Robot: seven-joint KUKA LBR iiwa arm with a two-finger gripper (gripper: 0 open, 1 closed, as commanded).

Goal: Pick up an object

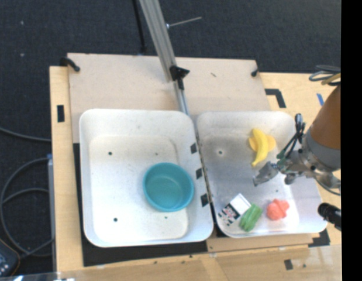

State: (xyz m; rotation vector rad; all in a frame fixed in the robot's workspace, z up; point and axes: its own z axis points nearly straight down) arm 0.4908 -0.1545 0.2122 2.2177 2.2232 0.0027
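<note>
In the right bin (227, 133) a yellow banana (261, 146) lies toward the back. A red-orange lump (278, 209), a green object (250, 218) and a small white box with black print (234, 208) lie near the front wall. My gripper (276, 175) hangs over the middle of this bin, just in front of the banana and behind the red-orange lump. Its two grey fingers (261, 175) are spread apart, open, with nothing between them. The grey wrist and orange band come in from the right.
The left bin (104, 133) holds a teal bowl (168, 186) near its front right. A slanted metal pole (162, 40) rises from the back between the bins. Cables lie on the dark floor at the left.
</note>
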